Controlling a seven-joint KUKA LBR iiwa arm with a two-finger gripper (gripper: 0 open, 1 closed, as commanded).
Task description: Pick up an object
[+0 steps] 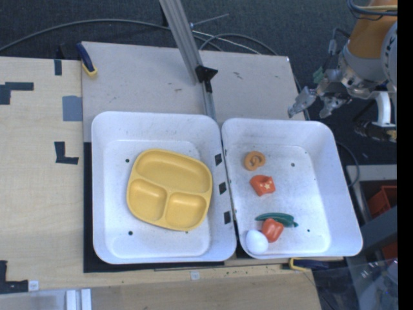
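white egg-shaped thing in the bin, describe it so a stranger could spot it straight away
Look in the right-hand shallow white bin, at its near left corner. There sits the smooth white egg-shaped object, touching a red pepper-like toy with a green stem. It is the only white piece; the others are red or orange-brown.

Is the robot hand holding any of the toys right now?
No, nothing. The hand hangs open outside the right bin, near its top corner. The toys lie in that bin.
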